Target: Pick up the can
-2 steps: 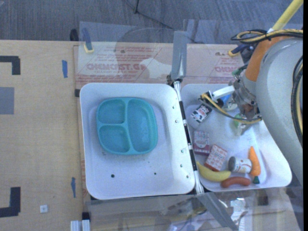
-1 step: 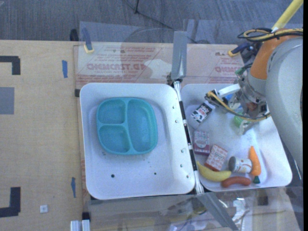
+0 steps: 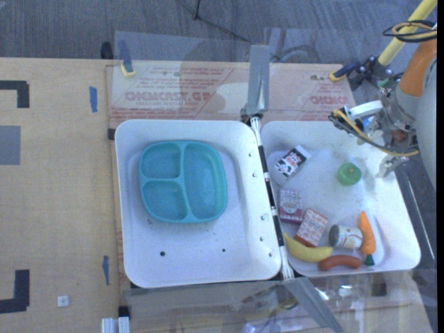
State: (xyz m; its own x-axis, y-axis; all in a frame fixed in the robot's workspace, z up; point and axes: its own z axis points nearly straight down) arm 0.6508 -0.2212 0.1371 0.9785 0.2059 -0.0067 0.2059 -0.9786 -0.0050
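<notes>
Gripper (image 3: 388,166) is hovering over the right white bin's (image 3: 409,217) upper right edge; its finger state is impossible to judge. Small silver can (image 3: 345,236) is lying sideways near the front, touching an orange carrot (image 3: 367,232), above a red sausage (image 3: 339,262).

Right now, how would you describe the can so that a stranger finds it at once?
Look in the right bin, at its near right corner. The can lies on its side there, between the red carton and the carrot, above the sausage. It alone is a silvery cylinder.
</notes>
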